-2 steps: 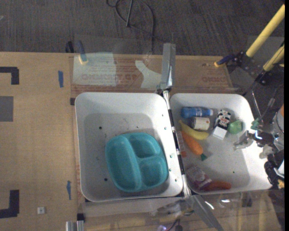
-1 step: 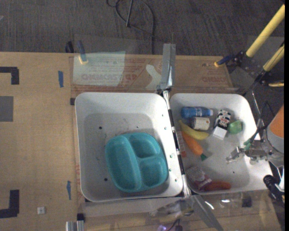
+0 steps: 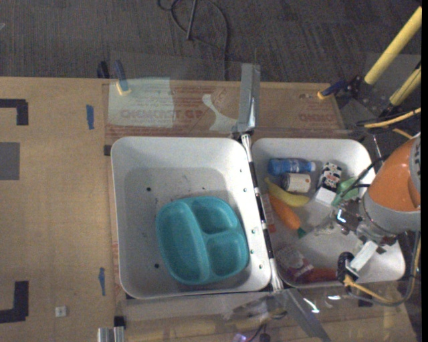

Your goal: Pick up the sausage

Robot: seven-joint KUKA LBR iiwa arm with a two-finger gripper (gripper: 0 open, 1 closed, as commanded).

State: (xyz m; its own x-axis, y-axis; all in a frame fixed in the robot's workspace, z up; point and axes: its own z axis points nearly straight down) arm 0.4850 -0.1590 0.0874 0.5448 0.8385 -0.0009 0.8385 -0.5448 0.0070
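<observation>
Reaching in from the right, a grey arm (image 3: 396,184) with an orange band is seen over the right bin (image 3: 304,143), with its end effector (image 3: 341,218) near the bin's middle; whether it is spread or closed cannot be told. The red sausage (image 3: 319,274) is laid along the near wall, apart from it. A teal divided tray (image 3: 199,239) is held in the left bin (image 3: 134,163).

Dark grey carpet floor (image 3: 301,33) runs across 12 o'clock, with black cables (image 3: 200,20) lying on it. A pale wood worktop (image 3: 53,220) takes up the rest. Black tape marks (image 3: 17,110) at the 9 and 7 o'clock edge. Blue tape strip (image 3: 89,115) at 10. Brown cardboard sheet (image 3: 287,107) at 12 to 1. Light is even and soft.
</observation>
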